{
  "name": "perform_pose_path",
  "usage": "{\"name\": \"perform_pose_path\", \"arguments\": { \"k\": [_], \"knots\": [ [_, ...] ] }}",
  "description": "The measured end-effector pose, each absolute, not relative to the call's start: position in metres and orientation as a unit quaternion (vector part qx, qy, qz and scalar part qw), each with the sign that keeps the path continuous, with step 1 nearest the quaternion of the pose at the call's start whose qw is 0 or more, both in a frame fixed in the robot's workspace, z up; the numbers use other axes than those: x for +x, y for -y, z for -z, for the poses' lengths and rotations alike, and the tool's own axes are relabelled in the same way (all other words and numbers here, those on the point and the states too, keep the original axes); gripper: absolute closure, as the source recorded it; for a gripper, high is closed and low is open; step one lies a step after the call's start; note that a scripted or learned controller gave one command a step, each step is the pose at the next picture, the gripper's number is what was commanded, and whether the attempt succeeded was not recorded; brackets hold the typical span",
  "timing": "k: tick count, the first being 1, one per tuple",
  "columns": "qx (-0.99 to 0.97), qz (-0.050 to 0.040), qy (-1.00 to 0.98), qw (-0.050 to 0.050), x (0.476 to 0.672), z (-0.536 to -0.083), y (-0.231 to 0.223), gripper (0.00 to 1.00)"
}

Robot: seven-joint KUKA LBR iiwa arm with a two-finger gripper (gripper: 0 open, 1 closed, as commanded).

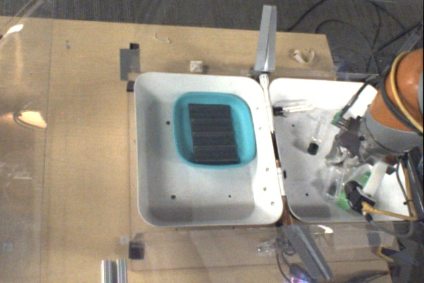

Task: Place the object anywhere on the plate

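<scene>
A teal plate (214, 129) with a dark ribbed insert is seen in the left bin (154, 195) on the bench (79, 162). The claw (343, 150) is lowered into the right bin (299, 199), among clear and green items; how it stands cannot be told. A small dark object (313, 148) lies just left of it, apart from the plate.

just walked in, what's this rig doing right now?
The grey KUKA arm with the orange band is reaching into the right white bin, its gripper low among small clear and dark objects. The square teal plate with a dark ribbed centre sits in the left white bin. Nothing from the right bin lies on the plate.
</scene>
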State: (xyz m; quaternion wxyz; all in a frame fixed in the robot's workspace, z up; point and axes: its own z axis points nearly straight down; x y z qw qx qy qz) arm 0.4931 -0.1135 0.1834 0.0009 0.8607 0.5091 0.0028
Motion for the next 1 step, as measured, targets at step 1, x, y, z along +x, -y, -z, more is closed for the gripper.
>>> {"name": "perform_pose_path", "arguments": {
  "k": [1],
  "knots": [
    [0.861,-0.0027,-0.509,0.001,0.4931,-0.1834,0.1135,0.00]
  ]
}}
